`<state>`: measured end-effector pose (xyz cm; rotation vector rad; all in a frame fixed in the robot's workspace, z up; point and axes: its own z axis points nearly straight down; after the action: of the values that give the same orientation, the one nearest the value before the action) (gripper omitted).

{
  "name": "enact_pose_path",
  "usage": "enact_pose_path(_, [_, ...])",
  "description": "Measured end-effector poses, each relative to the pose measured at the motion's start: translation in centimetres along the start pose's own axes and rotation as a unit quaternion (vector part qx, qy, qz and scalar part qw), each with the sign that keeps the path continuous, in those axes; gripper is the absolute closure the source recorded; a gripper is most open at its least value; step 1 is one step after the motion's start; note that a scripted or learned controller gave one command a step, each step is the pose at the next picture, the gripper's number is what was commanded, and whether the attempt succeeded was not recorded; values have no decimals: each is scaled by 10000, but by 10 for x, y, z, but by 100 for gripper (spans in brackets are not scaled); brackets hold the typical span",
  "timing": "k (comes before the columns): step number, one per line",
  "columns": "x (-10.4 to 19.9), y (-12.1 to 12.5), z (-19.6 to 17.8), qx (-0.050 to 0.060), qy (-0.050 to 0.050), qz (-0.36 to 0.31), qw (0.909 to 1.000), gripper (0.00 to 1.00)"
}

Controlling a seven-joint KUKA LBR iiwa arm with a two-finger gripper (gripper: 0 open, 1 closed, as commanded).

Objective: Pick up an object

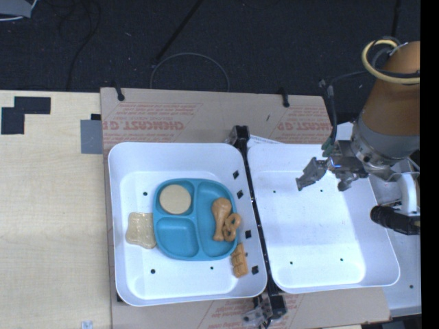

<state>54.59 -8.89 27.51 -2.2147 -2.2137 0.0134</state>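
A blue divided plate (180, 241) lies in the left bin (130, 163). A round tan disc (174, 199) sits in its upper left compartment, and a tan drumstick (221, 215) with a pretzel (232, 226) fills its right one. A pale slice of toast (140, 229) rests on the bin floor against the plate's left edge. A small brown pastry piece (239, 260) lies off the plate's lower right corner. My gripper (328, 177) hangs over the upper right part of the right bin (315, 266), open, with nothing between its fingers.
A black divider (248, 204) runs between the two bins. Brown cardboard (185, 118) lies under both bins. The arm's grey and orange body (391, 108) stands over the right bin's far right corner.
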Motion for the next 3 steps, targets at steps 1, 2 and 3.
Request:
enact_pose_path(1, [0, 2, -6, -59, -6, -8, 10000, 0])
enact_pose_path(2, [-4, 3, 57, -22, 0, -2, 10000, 0])
enact_pose_path(3, [5, 2, 107, -24, 3, 14, 10000, 0])
